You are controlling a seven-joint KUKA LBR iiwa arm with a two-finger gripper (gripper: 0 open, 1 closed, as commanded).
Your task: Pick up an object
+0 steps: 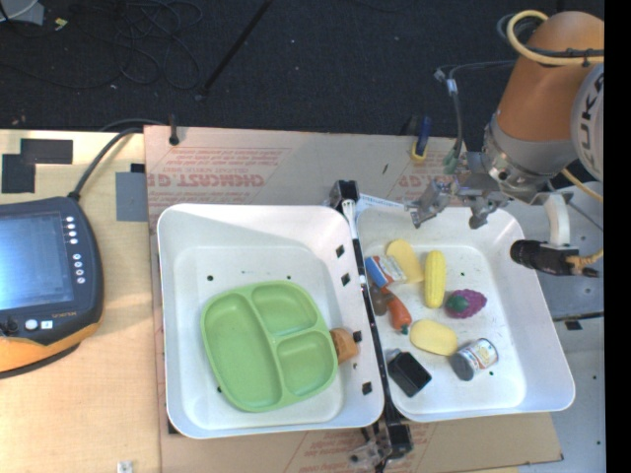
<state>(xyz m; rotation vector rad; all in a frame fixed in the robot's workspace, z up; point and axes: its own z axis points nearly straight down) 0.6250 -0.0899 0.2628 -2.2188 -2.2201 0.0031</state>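
Note:
My gripper hangs above the far rim of the right bin, open, with nothing between its fingers. Below and in front of it the bin holds a yellow corn cob, a pale yellow piece, purple grapes, a yellow lemon, a small can lying on its side, a black block, an orange carrot and a blue item. All of them lie apart from the gripper.
The left bin bears a green divided plate with a small orange-brown piece beside it. A teach pendant lies on the bench at the far left. Cardboard lies under both bins.

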